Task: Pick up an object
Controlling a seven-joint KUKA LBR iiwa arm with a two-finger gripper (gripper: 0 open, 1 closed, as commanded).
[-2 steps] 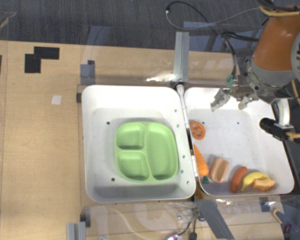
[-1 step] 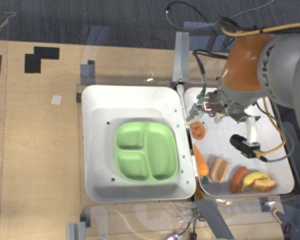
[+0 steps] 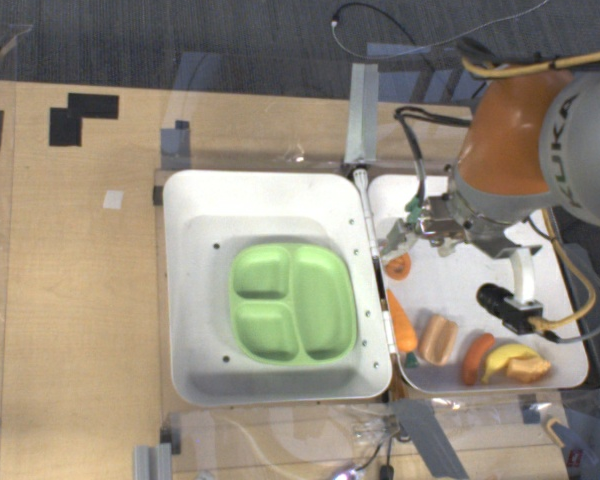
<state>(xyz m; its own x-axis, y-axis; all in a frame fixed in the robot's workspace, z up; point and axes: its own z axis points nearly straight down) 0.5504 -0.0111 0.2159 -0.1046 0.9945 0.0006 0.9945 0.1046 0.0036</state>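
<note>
Left bin: one green three-compartment plate, flat at centre. Right bin: arm reaches in from right, "KUKA" lettering partly legible on grey link; gripper low near divider, just above one orange slice; finger state cannot be told. Front edge: one carrot, one hot dog, one red-orange piece, one banana.

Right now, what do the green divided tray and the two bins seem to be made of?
Green divided tray: likely moulded plastic, matte, judging by its uniform colour and soft rounded compartments. Left bin and right bin: probably white plastic, slightly glossy, with rounded corners; the material is not certain.
</note>
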